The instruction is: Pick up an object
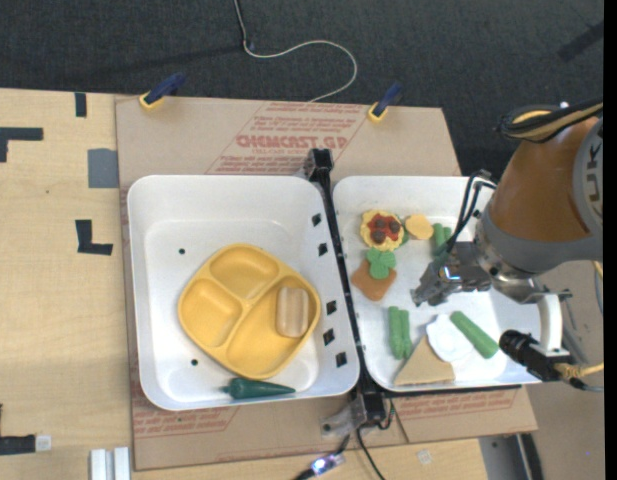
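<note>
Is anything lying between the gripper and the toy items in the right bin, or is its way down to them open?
Nothing visible blocks it. The gripper hangs over the right bin, among the toys: a green bean to its lower left, a brown piece to its left, a white disc just below it.

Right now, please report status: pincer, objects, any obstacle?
Pincer low over right bin, nothing seen held. Green bean nearest, free. Toy foods crowd close by.
</note>
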`<action>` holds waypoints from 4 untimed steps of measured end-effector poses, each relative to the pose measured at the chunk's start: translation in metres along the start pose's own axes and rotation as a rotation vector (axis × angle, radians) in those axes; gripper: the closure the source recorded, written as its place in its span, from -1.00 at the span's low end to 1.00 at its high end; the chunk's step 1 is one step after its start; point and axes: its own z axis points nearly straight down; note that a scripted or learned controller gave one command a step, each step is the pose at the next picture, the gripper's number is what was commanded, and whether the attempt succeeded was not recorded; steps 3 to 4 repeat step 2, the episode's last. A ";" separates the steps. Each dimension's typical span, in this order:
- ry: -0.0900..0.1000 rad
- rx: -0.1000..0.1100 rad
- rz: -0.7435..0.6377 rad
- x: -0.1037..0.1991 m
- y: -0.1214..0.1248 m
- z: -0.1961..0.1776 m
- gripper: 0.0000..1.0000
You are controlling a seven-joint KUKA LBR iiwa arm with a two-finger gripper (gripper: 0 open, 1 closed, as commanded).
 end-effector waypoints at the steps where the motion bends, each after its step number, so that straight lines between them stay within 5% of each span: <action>1: 0.000 -0.004 0.000 -0.006 0.002 -0.018 1.00; 4: 0.000 0.000 0.000 0.004 -0.009 -0.002 1.00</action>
